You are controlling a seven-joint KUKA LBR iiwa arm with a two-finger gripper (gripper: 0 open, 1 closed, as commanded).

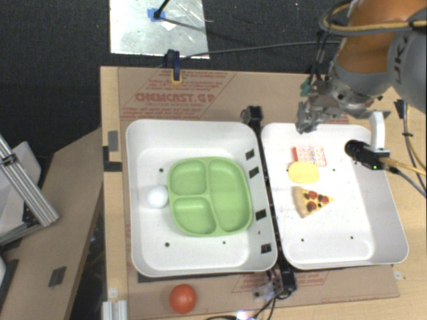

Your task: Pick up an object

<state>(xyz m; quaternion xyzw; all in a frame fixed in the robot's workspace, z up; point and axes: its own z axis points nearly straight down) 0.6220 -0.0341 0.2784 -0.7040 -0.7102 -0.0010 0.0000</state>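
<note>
We are hovering the gripper (305, 124) above the right bin (373, 245), near the yellow disc (303, 173); its grip state, we cannot tell.

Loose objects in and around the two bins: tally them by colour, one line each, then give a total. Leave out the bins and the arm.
Green: 1, the divided tray
White: 1, the ball
Yellow: 1, the disc
Red and white: 1, the packet
Tan with red spots: 1, the pizza slice
Orange-red: 1, the ball on the bench
Total: 6
</note>
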